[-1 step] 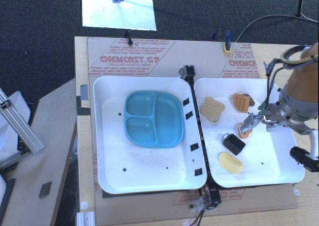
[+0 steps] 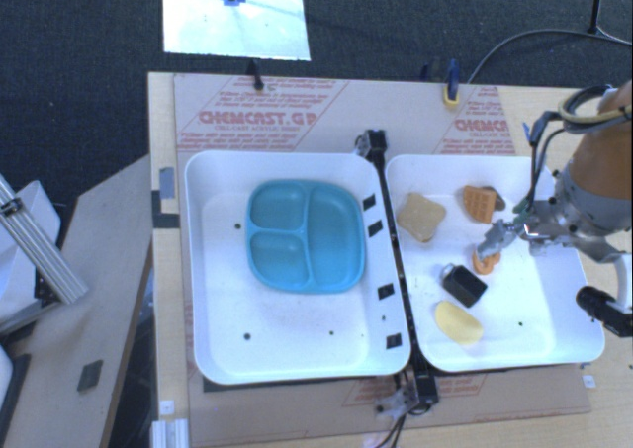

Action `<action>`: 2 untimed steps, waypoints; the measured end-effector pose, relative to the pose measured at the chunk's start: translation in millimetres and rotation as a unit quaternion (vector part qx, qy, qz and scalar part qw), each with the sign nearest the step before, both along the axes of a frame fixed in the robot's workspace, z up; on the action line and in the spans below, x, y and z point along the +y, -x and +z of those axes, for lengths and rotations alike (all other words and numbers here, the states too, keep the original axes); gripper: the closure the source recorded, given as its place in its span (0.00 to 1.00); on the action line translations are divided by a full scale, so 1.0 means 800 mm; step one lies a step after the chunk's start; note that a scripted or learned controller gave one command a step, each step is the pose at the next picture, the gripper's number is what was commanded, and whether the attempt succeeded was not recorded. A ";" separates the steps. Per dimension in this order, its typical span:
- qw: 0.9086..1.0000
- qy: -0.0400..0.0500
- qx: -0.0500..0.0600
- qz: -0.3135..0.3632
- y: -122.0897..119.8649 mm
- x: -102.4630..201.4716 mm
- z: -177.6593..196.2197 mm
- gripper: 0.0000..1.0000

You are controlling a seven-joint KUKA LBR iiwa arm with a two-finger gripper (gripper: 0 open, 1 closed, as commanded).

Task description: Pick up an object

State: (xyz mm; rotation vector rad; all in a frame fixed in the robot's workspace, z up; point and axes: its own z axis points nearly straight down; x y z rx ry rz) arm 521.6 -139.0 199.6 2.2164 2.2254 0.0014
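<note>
A small orange object (image 2: 485, 262) is seen in the right bin (image 2: 564, 337), directly at the tips of the pincer (image 2: 492, 243); whether it is grasped or merely touched cannot be told. Close by are placed a black block (image 2: 463, 285), a yellow piece (image 2: 458, 322), a tan toast slice (image 2: 421, 216) and an orange waffle-like piece (image 2: 480, 203). A blue divided plate (image 2: 303, 235) is held in the left bin (image 2: 227, 337). Both bins are carried on the bench (image 2: 247, 110).

We see two glossy white plastic bins (image 2: 213, 268), a smooth blue plastic plate (image 2: 304, 236), and a matt printed worktop (image 2: 326, 110).
</note>
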 end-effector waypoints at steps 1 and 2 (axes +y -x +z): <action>1.000 0.000 0.001 -0.001 -0.006 -0.003 -0.053 0.00; 1.000 0.000 -0.001 -0.002 -0.015 0.000 -0.104 0.00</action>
